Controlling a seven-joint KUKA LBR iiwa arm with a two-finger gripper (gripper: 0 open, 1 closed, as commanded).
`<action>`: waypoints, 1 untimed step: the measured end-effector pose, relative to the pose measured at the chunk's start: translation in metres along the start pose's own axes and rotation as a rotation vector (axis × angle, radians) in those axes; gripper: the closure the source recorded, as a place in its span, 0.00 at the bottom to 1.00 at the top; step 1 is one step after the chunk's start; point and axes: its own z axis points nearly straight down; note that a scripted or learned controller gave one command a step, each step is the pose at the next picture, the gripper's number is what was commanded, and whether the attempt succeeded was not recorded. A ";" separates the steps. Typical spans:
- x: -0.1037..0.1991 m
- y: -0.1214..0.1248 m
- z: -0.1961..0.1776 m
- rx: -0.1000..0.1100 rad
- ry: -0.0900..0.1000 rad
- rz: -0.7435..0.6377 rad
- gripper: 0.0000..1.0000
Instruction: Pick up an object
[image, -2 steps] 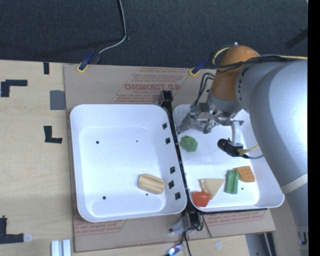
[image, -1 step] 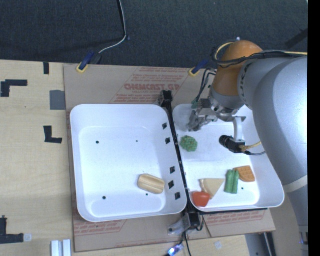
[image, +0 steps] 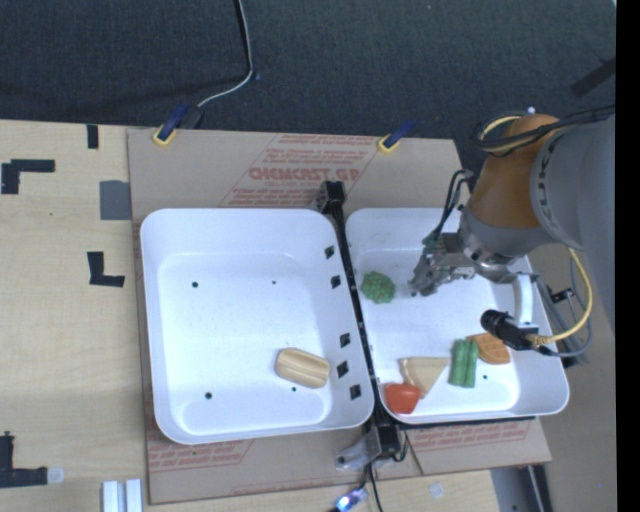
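Over the right bin (image: 540, 395), the gripper (image: 428, 283) is positioned low, just right of the green broccoli piece (image: 378, 288); finger state cannot be told, nothing is seen pinched. Near that bin's front edge are placed a red piece (image: 402, 398), cheese wedge (image: 424, 372), green block (image: 463, 363) and orange piece (image: 492, 348). A bread roll (image: 302, 367) is seen in the left bin (image: 165, 330).

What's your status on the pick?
End effector low in right bin. Broccoli just beside it, not held. Nothing between them.

A wooden bench (image: 60, 330) bears a cardboard sheet (image: 290, 170) under two white bins (image: 160, 240)
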 end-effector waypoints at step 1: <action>0.101 -0.006 -0.068 -0.010 0.004 -0.014 1.00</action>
